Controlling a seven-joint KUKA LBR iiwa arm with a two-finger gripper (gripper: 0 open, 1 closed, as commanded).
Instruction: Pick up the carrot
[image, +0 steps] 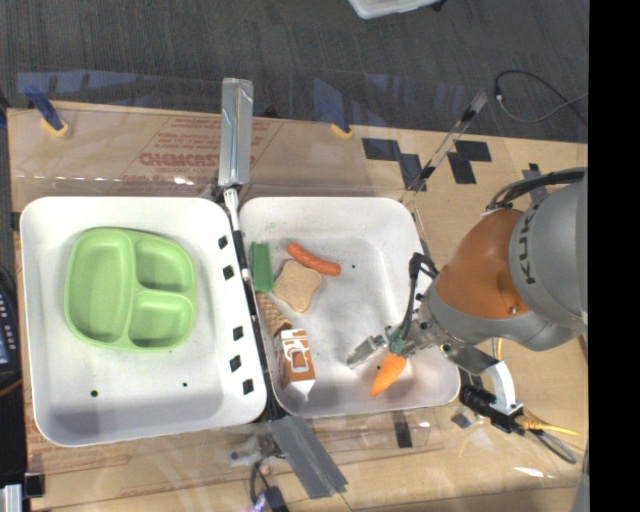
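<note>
- My jaws (392, 346) are hovering low in the right shallow white bin (330, 212), at the green leafy top of the small orange plastic carrot (388, 373).
- Carrot is lying near the bin's front right corner, tapered tip pointing toward the front wall, green end touching or just under my jaws.
- Can't tell whether my jaws are wide or closed; the view is too blurred there.
- Judging the carrot light, stiff, smooth, likely slippery; the cone shape may squirt out of a pinch.
- Best hold looks like across the thick upper body just below the green.
- Also sitting in this bin: tan bread slice (297, 287), reddish sausage (314, 260), brown box (294, 360).
- Left bin is holding a green divided plate (130, 290).
</note>
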